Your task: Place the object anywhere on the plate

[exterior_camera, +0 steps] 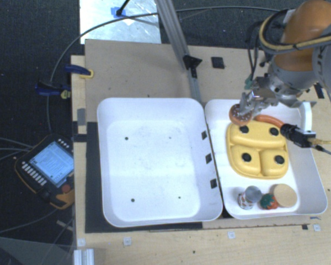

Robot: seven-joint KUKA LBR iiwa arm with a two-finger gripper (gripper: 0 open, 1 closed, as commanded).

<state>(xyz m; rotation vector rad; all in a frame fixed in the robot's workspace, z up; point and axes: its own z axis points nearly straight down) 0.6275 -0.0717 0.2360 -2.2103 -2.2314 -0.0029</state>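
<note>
Gripper is hovering over the yellow plate's far corner, a small brown round object sitting directly beneath it (grip state: cannot tell), seemingly positioning for placement.

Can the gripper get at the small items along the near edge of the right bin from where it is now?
Probably yes. The metal piece, red-green toy and tan disc lie uncovered beside the yellow plate; the gripper sits past its far end.

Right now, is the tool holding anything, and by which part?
Cannot be told: the tool sits over a small round brown object at the yellow sectioned plate's top edge.
</note>
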